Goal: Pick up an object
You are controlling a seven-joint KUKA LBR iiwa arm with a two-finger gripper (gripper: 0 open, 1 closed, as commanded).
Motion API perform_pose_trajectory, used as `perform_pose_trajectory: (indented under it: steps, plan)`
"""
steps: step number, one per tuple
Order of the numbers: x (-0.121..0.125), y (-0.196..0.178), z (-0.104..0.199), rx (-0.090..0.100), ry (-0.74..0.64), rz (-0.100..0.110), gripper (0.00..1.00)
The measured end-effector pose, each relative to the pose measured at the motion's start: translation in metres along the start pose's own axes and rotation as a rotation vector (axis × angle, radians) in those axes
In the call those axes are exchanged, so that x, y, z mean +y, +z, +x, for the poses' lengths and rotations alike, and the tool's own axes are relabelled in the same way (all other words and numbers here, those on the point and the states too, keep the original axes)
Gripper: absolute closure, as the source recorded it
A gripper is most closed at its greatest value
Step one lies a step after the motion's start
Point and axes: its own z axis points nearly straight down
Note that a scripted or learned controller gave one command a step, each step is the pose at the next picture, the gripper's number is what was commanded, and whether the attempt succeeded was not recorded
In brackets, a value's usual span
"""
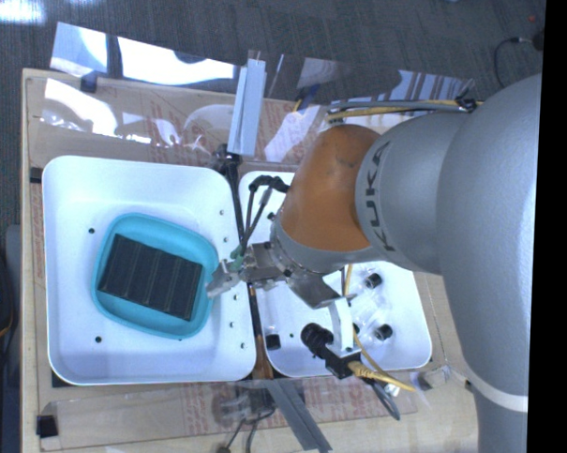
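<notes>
The two-finger gripper [227, 272], whose grip I cannot tell, hovers just right of the blue rectangular plastic tray [156, 274], near its short edge.

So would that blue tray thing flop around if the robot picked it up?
Probably not. The blue tray keeps a raised, rounded rim, so it looks stiff. It lies flat and wide in the left bin, so it is unlikely to roll. Its smooth rim might be slippery.

A tray [155, 276] lies in the left bin [79, 188].
</notes>
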Motion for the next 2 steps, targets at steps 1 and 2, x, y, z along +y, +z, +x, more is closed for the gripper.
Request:
perform_pose_trajectory:
  steps: [1, 2]
  plan:
    - [0.056, 0.094, 0.117, -0.003, -0.132, -0.013, 0.0]
    - [0.003, 0.095, 0.118, -0.002, -0.193, -0.021, 0.0]
